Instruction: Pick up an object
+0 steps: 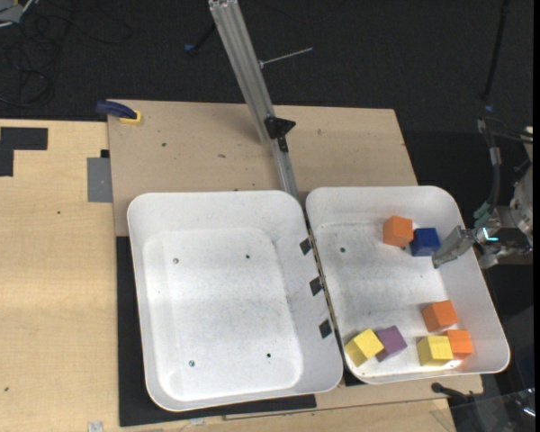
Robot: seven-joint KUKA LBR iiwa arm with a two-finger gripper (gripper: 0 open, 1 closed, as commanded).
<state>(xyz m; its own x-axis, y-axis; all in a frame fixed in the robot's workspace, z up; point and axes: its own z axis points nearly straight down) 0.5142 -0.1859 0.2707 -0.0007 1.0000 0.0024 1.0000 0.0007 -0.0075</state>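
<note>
We see the claw at the right edge of the frame, over the right rim of the right bin; we cannot tell its state. Nothing shows in its grip. Just left of it lies a blue cube, touching an orange cube to its left. Lower right in that bin: another orange cube, a yellow cube beside a small orange cube, then a purple cube against a second yellow cube. The left bin sits centre frame on the worktop.
</note>
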